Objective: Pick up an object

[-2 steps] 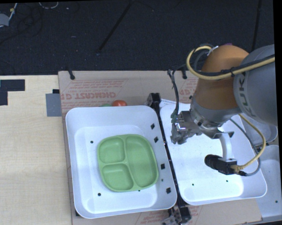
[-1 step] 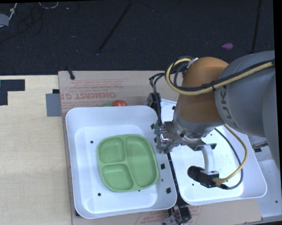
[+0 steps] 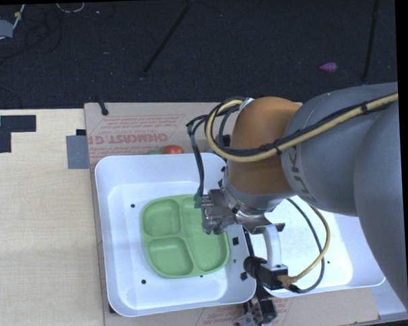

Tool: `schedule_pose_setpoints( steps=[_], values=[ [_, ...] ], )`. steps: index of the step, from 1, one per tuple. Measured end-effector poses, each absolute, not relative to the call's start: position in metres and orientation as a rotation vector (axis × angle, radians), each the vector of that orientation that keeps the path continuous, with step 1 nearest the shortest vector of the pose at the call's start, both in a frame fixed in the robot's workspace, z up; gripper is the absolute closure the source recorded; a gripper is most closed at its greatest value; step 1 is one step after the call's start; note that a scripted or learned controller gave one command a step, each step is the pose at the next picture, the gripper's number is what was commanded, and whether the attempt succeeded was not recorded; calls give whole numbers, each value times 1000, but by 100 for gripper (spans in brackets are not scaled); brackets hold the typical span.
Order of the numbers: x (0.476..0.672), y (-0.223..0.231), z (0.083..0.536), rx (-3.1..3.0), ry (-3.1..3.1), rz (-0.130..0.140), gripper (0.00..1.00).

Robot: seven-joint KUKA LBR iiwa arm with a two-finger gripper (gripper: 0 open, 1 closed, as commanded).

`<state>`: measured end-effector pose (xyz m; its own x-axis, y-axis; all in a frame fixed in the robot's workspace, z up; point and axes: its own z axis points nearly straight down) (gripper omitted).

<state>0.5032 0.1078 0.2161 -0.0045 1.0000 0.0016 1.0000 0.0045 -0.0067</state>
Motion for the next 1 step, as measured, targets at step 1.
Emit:
schedule_pose_setpoints(
  steps=[1],
  values=[
    [504, 105, 216, -2218, -2220, 6, 0]
  ],
)
